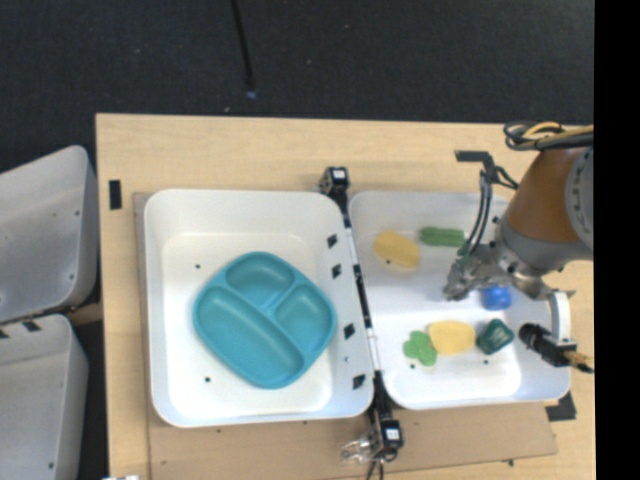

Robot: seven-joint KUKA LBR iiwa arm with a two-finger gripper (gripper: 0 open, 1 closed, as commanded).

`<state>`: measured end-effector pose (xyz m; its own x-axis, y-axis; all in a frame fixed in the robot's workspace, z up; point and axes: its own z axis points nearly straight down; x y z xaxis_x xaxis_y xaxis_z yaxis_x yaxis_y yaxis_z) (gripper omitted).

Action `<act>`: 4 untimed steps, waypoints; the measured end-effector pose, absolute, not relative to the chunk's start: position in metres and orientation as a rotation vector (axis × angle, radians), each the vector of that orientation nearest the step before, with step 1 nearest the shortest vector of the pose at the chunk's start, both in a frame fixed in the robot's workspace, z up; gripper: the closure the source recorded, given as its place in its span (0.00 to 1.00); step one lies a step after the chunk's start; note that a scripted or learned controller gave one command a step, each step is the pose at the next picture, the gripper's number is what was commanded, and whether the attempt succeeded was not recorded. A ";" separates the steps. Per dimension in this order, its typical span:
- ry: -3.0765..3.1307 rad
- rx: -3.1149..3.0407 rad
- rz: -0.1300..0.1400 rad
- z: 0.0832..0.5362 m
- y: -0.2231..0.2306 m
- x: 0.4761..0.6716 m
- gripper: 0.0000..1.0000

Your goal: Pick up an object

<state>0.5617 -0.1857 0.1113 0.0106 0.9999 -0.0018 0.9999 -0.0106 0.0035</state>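
My gripper is low over the middle of the right bin, and the grey arm with its orange band comes in from the right. A small blue piece lies just right of the gripper. A yellow piece and a long green piece lie toward the bin's far side. Nearer the front sit another yellow piece, a small light green piece and a dark green block. Nothing shows in the gripper.
The left bin holds a teal divided plate. A ridge with black clips separates the two bins. Cables hang off the arm above the right bin's far edge.
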 end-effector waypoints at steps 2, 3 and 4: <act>2.209 2.232 0.000 0.207 -0.193 0.555 1.00; 2.221 2.220 0.000 0.265 -0.199 0.556 1.00; 2.219 2.219 -0.001 0.259 -0.163 0.566 1.00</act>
<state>0.5661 -0.1629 0.2591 0.0001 1.0000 -0.0029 1.0000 -0.0001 0.0021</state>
